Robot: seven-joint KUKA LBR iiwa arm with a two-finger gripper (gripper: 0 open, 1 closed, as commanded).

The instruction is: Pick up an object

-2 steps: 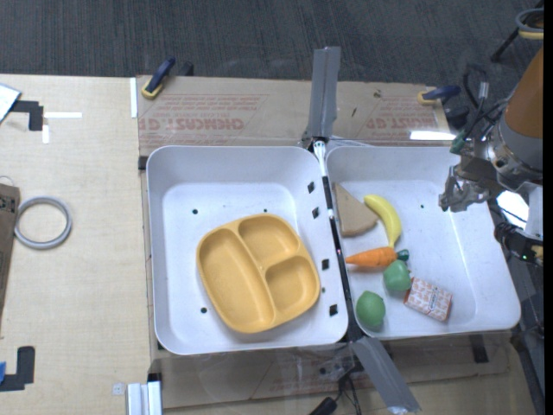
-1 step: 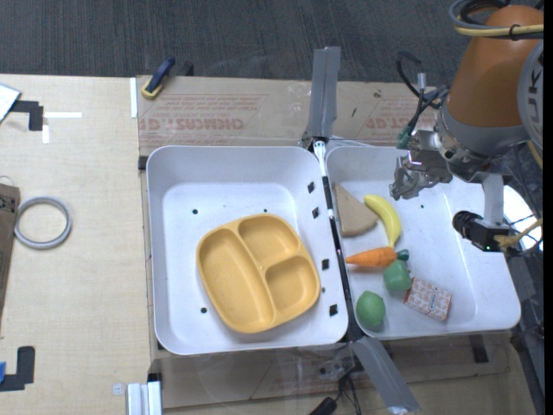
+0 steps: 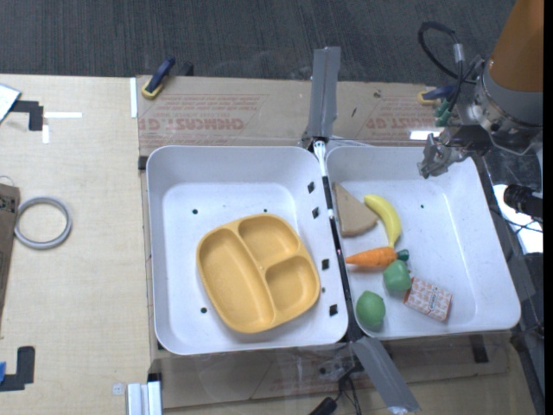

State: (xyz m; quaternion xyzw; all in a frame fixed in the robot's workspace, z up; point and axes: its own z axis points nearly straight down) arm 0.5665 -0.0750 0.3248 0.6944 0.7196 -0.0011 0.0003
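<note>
Hovering gripper point(image 3: 429, 166) at right bin's point(image 3: 484, 258) 1 o'clock corner | finger state: cannot tell | banana point(image 3: 386, 217) at its 8 o'clock, apart

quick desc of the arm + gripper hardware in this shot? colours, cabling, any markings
The arm shows a broad orange band over a grey metal wrist section. Black cables loop off its left side, with small green fittings near the wrist. The gripper is small, dark grey metal with thin fingers. No legible markings visible.
</note>
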